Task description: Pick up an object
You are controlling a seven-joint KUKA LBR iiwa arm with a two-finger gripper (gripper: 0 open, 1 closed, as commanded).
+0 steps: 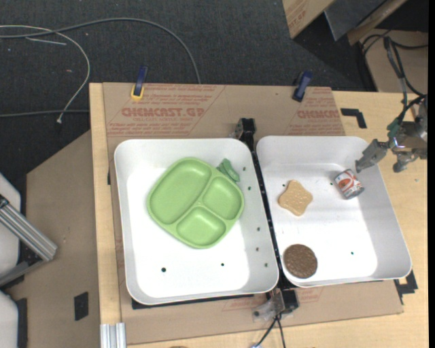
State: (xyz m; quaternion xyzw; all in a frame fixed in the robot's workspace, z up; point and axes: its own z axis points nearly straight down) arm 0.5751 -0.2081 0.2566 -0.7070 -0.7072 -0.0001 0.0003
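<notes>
The gripper (pixel 370 155) hovers at the right bin's (pixel 380 224) far edge, just beside the small red and white can (pixel 347 183), so the approach seems in hand; whether it is open or closed I cannot tell. Next it must descend over the can. The tan biscuit (pixel 295 198) and brown disc (pixel 300 261) lie apart from it, and the green plate (pixel 196 202) sits in the left bin (pixel 136 258).

This looks like a robotics lab or test workshop. A plywood bench (pixel 68 204) stands on dark carpet (pixel 204 34), topped with a taped-down cardboard sheet (pixel 224 109) held by blue clamps (pixel 140 81) (printed lettering still on it). Loose cables (pixel 68 41) trail over the floor, and cardboard boxes (pixel 306 13) sit at the back.
</notes>
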